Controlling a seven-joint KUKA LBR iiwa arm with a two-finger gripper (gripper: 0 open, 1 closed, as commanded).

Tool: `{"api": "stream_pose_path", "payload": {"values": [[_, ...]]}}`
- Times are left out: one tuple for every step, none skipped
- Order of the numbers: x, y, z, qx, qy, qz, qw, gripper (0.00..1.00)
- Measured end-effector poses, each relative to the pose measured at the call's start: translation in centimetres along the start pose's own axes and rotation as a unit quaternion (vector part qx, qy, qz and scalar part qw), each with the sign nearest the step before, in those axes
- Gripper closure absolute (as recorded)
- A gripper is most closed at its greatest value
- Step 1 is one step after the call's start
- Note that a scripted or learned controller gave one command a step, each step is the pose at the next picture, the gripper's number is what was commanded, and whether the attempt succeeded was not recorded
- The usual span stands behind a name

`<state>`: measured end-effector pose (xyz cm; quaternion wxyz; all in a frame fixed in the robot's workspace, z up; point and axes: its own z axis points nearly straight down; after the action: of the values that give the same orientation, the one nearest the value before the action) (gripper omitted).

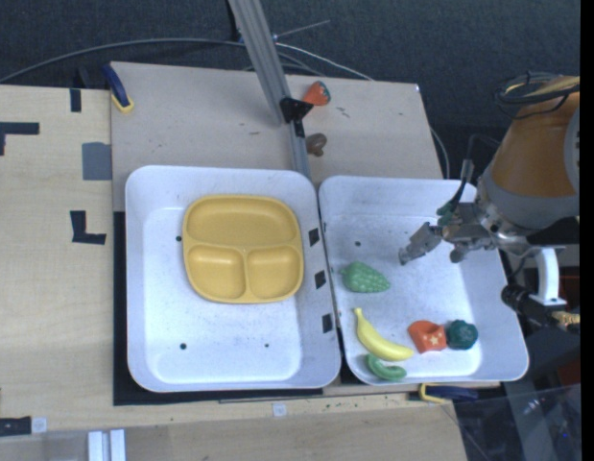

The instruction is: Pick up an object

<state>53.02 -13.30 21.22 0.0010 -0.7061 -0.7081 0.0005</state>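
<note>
Two white bins on a counter (201,113). Left bin (143,286) holds a yellow divided plate (244,248). Right bin (498,334) holds a banana (378,339), near its front edge; the end effector (426,241) hovers above.

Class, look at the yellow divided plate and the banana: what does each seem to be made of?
The yellow divided plate looks like moulded plastic with a matte finish: one even colour, soft rounded compartment ridges. The banana is probably a plastic toy: smooth, uniformly bright yellow, no markings, though the view is too small to be sure.
</note>
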Motion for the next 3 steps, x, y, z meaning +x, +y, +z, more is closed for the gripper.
{"api": "stream_pose_path", "payload": {"values": [[0.0, 0.0, 0.0, 0.000, 0.000, 0.000, 1.0000, 0.00], [-0.1, -0.4, 4.4, 0.002, 0.000, 0.001, 1.0000, 0.00], [-1.0, -0.8, 9.6, 0.003, 0.000, 0.001, 1.0000, 0.00]]}}
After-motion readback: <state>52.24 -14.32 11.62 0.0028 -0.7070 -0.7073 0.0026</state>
